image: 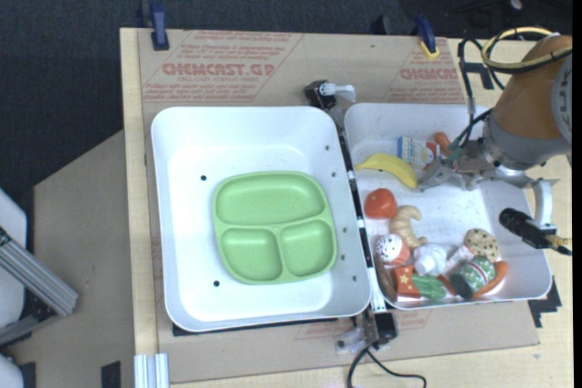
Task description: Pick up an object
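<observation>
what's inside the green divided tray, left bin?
Nothing visible in the green tray: all three compartments show bare green. It lies flat in the left bin. What's beneath the tray is covered. The toys lie in the right bin.

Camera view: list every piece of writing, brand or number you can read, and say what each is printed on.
"CHEMCAST GP", red print, on the brown sheet behind the left bin.
The same red print repeats on the sheet behind the right bin, partly cut off by cables.
Smaller red lines around both: too small to read.
Label on the small can in the right bin: too blurred to read.
</observation>
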Tool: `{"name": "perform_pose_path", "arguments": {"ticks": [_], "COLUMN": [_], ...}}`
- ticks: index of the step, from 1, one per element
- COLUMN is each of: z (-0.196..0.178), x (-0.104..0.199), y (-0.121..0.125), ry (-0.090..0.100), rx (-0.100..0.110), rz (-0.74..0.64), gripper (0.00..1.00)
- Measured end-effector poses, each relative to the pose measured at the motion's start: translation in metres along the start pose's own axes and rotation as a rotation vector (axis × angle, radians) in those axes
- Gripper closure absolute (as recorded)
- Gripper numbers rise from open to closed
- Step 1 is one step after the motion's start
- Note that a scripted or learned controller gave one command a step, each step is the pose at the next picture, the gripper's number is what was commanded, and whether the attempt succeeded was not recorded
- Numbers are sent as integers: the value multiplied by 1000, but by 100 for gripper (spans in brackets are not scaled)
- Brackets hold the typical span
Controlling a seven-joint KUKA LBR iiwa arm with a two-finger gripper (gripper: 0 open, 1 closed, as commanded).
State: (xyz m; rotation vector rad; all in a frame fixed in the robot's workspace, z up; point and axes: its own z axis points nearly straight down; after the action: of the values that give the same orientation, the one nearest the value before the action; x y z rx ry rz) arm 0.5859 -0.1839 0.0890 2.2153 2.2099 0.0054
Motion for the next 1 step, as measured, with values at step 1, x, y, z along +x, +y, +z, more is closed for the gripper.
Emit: {"name": "perform_pose_path", "arguments": {"ticks": [1], "z": [-35], "x": [-25], "y": [-112], "ry": [7], "rx": [18], "rz": [6], "gripper": [0]}}
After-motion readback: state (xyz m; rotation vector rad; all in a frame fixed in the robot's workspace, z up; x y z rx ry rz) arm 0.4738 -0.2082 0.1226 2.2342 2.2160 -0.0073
